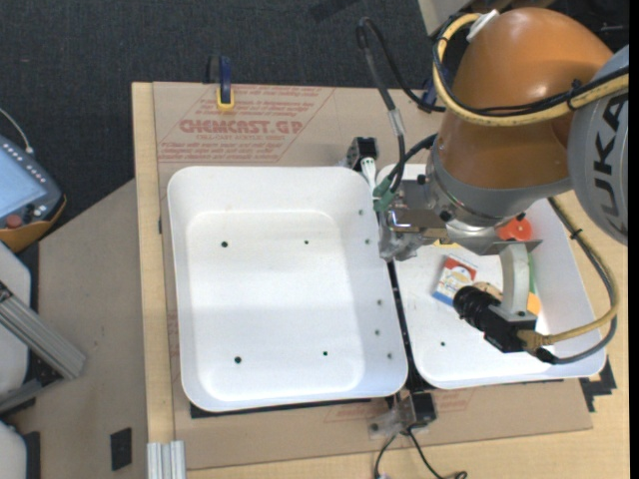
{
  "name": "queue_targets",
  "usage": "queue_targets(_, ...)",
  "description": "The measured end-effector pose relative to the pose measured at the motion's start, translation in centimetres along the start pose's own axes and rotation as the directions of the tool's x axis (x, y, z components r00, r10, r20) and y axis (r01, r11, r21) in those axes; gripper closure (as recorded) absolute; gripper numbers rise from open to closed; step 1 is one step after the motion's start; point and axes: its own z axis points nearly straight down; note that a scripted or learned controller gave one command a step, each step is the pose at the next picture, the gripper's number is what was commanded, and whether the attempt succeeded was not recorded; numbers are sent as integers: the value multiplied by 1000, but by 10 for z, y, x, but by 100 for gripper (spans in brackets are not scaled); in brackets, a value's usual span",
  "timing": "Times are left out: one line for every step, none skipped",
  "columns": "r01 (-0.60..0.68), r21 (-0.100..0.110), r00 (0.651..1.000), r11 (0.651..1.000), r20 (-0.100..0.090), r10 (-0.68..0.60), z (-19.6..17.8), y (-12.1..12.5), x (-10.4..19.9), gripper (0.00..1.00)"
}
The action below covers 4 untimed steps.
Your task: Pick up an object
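Note:
My gripper hangs below the orange wrist band at the left edge of the right bin, close to the wall between the two bins. A small red, white and blue box lies in the right bin just right of the gripper. Further right lie an orange object and a pale green curved object, both partly hidden by the arm. A small green bit shows just above the gripper. The arm hides much of the right bin.
The left bin lies beside the right one on a cardboard sheet. A blue and yellow clamp grips the sheet's far edge. Small black fittings stand at the far and near ends of the gap between the bins.

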Motion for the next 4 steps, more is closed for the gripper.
queue_targets(7, -6, 1000, 1000, -3, -7, -96, 0, 20, 100)
queue_targets(11, -10, 1000, 1000, -6, -11, -219, 0, 68, 100)
queue_targets(7, 20, 1000, 1000, 4, -7, -93, 3, 103, 100)
queue_targets(7, -2, 1000, 1000, -3, -7, -164, 26, 126, 100)
